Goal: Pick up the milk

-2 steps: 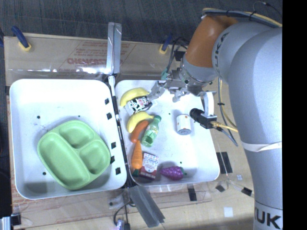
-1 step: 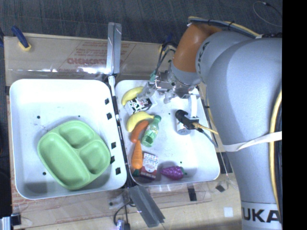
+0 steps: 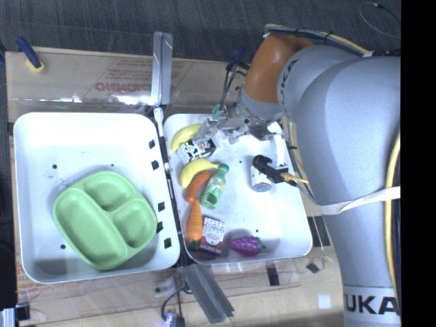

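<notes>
Silvery gripper [image 3: 225,123] was seen low at the far end of the right bin [image 3: 300,240], just beside the black-and-white milk carton [image 3: 202,146]; whether it was open or closed could not be told. The milk was lodged between two bananas [image 3: 185,136], judged not yet lifted. The grey arm [image 3: 340,148] was bent down from the right.

Single fixed camera above bench, angled down on both bins [image 3: 27,182], seemingly mid-range
</notes>
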Robot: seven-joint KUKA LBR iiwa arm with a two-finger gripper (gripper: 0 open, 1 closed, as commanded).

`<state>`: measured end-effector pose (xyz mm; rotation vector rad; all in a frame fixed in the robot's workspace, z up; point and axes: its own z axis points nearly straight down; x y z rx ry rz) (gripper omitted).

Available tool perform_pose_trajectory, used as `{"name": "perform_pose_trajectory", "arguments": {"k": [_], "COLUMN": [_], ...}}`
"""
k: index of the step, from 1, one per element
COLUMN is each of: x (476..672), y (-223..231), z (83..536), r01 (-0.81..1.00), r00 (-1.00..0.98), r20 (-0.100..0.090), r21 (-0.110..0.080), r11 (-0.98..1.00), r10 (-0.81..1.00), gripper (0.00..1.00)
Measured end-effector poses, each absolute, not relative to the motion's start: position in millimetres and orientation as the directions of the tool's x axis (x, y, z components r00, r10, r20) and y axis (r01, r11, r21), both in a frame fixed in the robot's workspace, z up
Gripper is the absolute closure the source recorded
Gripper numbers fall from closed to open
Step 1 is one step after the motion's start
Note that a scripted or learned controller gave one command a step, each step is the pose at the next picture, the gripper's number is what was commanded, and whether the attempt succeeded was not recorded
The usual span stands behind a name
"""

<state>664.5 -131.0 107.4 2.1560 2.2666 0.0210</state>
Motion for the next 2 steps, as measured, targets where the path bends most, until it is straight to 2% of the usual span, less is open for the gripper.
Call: {"name": "perform_pose_trajectory", "arguments": {"k": [1, 2], "x": [663.8, 655.6], "y": [-118, -129], "z": [107, 108], "r01": [0.989, 1.0], "r00": [-0.147, -0.002], "r20": [-0.01, 0.006], "r21": [0.022, 0.024], "r11": [0.148, 0.001], "r10": [0.989, 1.0], "gripper": [0.0, 0.0]}}
